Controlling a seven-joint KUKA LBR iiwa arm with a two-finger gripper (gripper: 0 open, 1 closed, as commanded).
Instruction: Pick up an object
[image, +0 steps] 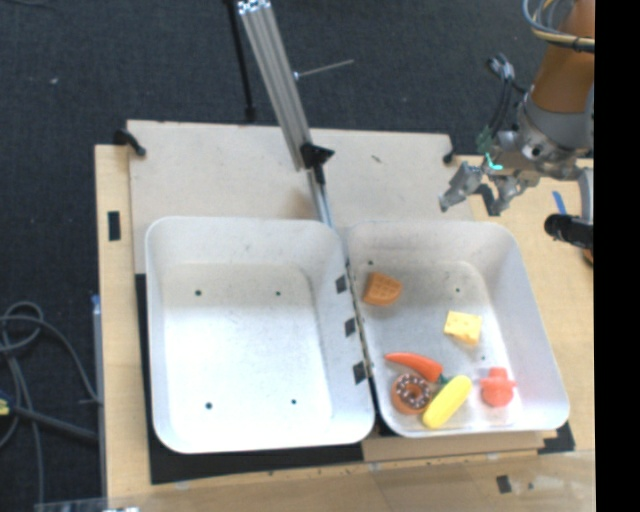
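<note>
Tan bench (230, 160) bears white bins (160, 300); dark carpet (60, 80) around

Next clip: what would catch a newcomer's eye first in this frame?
The cluster of bright toy foods in the right bin: a yellow corn cob, a red chili, a donut and a cheese wedge. Then the arm's hand, hanging above that bin's far edge, with the left bin beside it.

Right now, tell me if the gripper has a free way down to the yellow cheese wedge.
Probably yes. The gripper hangs above the right bin's far rim, and the cheese wedge lies by itself with bare floor around it, nothing over it.
</note>
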